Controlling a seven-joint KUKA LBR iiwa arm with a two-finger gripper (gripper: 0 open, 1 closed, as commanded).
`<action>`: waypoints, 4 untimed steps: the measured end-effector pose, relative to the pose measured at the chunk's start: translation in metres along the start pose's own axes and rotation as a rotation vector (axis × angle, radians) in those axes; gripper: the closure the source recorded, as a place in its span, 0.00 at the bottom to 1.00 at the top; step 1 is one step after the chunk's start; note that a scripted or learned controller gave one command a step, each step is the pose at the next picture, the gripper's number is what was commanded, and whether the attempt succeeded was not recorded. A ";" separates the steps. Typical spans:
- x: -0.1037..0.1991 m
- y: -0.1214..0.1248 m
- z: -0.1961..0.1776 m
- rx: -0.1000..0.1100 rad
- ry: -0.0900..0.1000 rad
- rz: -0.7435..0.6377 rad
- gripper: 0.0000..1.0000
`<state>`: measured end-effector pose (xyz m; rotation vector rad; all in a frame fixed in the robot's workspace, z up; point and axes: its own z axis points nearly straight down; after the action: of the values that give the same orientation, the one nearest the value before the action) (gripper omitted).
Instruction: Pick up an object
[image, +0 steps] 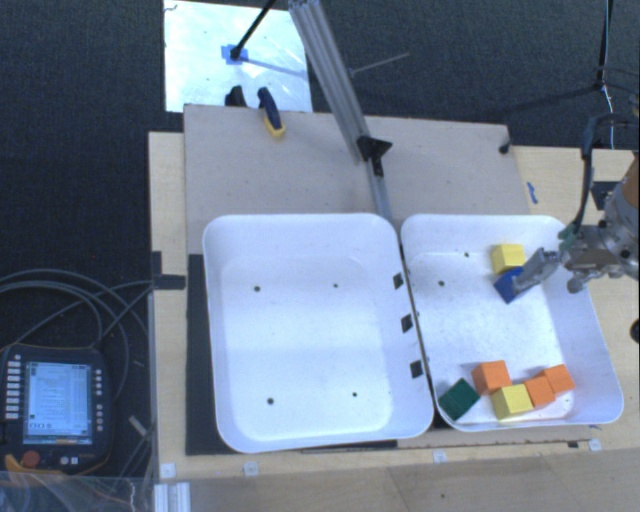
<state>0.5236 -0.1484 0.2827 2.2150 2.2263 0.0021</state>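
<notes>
Hand (535, 270) reaches in from the right over the right shallow white plastic bin (590, 330), metal fingers pointing left, tips right at the small blue cube (507, 286). Fingers look to sit on either side of the blue cube's right part, but can't tell if they're actually clamped on it or open. Blue cube sits in the upper part of the right bin, touching the small yellow cube (507, 256) just above it.

Rest of the blocks cluster along the bin's near edge: dark green cube (459, 399) at the lower left corner, orange cube (490, 376) beside it, second yellow cube (512, 401) just below-right of that, then two more orange blocks, one (540, 390) touching the yellow, one (559, 378) furthest right.

Left shallow white plastic bin (230, 300) sits beside it, rims touching at the middle.

Both bins sit on a pale wooden counter (440, 150). A slanted grey metal pole (335, 75) crosses the counter's far side. Yellow-and-blue handled tool (270, 112) lies at the far edge.

Grey teach pendant (52, 408) with lit screen on the dark floor at left; screen text too small to read. No legible labels anywhere.
</notes>
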 end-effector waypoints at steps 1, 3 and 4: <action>0.000 0.000 0.000 -0.001 0.000 0.001 0.00; 0.007 0.003 0.107 0.004 0.001 0.002 0.00; 0.008 0.006 0.169 0.006 0.001 0.003 0.00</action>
<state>0.5295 -0.1400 0.1138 2.2217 2.2266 -0.0030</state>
